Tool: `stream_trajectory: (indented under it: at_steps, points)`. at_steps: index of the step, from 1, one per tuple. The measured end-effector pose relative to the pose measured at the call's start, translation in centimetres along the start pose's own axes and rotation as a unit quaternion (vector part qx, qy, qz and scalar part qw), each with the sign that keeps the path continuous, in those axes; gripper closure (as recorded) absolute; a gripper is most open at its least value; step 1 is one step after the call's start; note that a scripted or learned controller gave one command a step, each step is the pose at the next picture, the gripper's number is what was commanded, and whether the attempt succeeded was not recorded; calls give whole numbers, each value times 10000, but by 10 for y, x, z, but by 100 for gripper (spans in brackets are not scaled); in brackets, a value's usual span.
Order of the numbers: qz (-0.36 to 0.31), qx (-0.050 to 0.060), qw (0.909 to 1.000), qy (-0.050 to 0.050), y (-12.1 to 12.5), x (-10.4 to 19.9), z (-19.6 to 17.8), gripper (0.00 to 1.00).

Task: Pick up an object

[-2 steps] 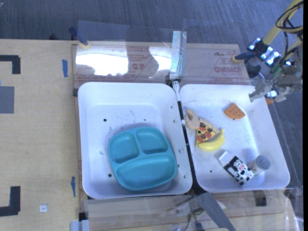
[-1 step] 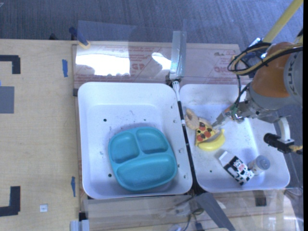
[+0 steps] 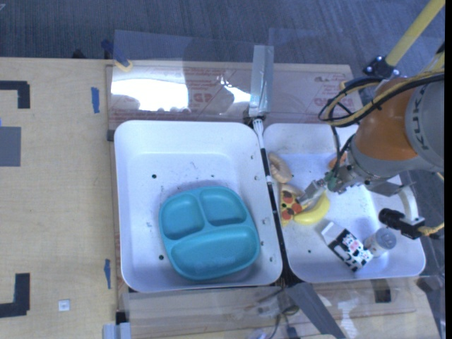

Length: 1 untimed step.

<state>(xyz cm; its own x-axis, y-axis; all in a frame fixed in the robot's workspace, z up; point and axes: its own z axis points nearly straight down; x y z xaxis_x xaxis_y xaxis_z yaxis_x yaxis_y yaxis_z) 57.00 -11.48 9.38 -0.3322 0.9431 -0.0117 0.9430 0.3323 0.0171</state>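
Currently the gripper [image 3: 311, 193] is down in the right bin [image 3: 413, 263], at the yellow toy [image 3: 313, 212].
Finger spread cannot be judged and no hold is evident. The toy lies near the divider, beside an orange toy [image 3: 287, 203]; recommend centring on the yellow body alone, closing firmly, and lifting straight.

Yellow toy in the right bin

The small yellow rounded object [image 3: 311, 212] lies near the right bin's [image 3: 409, 260] left wall, with an orange spotted piece [image 3: 288, 204] touching its left side.
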Motion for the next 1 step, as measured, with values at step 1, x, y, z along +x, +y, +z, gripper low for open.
stream_trajectory:
  at_steps: [1]
  points:
    - [213,67,9997,45,-34,10,6,0]
